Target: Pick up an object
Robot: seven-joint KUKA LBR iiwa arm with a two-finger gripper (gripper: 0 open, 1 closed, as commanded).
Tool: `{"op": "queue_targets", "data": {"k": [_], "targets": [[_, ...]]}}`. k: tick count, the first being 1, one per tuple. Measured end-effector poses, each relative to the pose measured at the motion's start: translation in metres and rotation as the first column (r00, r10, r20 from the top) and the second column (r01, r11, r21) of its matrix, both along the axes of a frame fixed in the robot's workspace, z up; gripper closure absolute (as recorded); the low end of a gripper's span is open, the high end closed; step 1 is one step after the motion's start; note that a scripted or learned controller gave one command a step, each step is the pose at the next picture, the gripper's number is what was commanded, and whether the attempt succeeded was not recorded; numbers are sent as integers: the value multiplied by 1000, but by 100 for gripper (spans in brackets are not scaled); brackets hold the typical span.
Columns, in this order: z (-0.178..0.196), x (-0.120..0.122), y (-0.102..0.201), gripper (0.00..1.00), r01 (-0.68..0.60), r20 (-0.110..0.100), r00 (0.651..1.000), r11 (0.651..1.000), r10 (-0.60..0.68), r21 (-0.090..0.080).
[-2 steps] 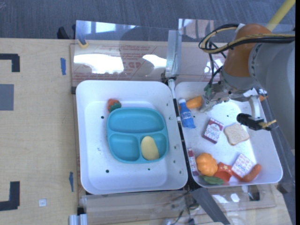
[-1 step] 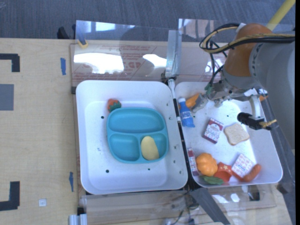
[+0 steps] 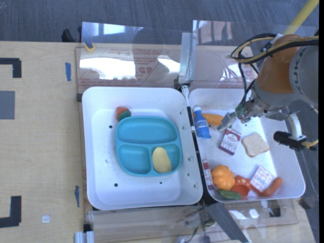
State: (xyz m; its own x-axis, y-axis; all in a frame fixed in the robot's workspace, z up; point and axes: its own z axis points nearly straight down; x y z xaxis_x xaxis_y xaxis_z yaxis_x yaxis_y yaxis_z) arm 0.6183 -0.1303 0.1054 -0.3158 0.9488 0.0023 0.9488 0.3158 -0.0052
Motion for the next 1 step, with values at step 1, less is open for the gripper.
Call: {"op": "queue_targets", "data": {"k": [1], "targets": [[-19, 11, 22, 0, -110, 5, 994, 994, 110, -2]]}}
